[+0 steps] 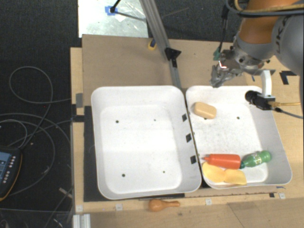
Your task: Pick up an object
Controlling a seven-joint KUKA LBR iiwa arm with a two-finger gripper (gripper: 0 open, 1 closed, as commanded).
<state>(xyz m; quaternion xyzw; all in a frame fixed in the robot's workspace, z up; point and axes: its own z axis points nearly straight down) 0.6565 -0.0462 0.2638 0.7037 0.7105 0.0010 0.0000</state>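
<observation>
Objects for picking, right bin [275,141], four in all: one tan block [204,110] in the upper left part of the bin; one orange carrot-like piece [223,160], one green bottle-like piece [256,158] and one yellow piece [223,175] clustered at the lower edge, touching or nearly so.

Left bin [109,141]: one. One tan pear-shaped item [163,204] lies on the tabletop [123,61] below the bins.

Gripper [219,80]: one, hovering over the upper rim of the right bin, above and right of the tan block; nothing seen between its tips, and whether released or clenched cannot be told.

Step judged: approach, no pick yet. Next move calls for shifting over one object, likely the isolated tan block, then descending.
</observation>
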